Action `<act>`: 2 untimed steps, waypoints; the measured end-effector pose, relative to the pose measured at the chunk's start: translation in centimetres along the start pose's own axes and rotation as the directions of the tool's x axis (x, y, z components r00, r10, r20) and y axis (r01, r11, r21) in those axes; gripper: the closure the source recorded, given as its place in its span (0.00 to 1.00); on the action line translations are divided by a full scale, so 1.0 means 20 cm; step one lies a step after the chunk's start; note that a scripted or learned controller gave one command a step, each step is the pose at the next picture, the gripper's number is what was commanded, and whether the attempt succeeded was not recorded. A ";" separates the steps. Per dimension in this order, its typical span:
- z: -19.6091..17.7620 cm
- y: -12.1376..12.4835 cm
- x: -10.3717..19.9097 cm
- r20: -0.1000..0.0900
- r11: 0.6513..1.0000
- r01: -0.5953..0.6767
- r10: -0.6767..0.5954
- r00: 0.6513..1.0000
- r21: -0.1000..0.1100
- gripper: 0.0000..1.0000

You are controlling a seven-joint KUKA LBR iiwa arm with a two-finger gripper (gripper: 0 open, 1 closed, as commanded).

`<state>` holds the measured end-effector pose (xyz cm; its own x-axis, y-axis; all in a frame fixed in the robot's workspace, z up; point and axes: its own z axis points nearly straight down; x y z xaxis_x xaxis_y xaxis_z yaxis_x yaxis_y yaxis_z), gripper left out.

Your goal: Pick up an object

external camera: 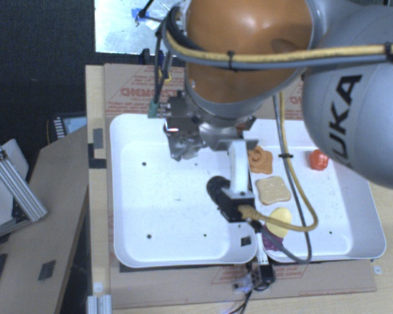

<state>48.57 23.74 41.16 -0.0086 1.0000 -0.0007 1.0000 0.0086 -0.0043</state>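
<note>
My gripper (183, 144) hangs below the big orange wrist band, over the far right part of the left bin (127, 195). I see nothing under it but bare white floor. In the right bin (361, 222) lie an orange pretzel-shaped piece (260, 159), a tan toast slice (273, 190), a yellow rounded thing (280, 217), a purple thing (272, 241) at the near edge and a small red thing (318, 159). The arm hides much of the right bin's far side.
Both bins rest on a cardboard sheet (128, 90) on the bench. A shiny metal plate (121, 15) lies beyond the bins at the back. Metal rails (10, 182) stand off to the left.
</note>
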 end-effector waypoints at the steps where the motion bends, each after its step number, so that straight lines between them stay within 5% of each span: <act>1: -0.48 0.00 -0.54 -0.002 1.000 -0.017 0.017 1.000 -0.016 1.00; 2: -0.63 0.00 -0.04 -0.006 1.000 0.004 -0.004 1.000 -0.010 1.00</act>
<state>48.55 22.99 53.69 -0.0129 0.9999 0.0051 0.9999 0.0129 0.0053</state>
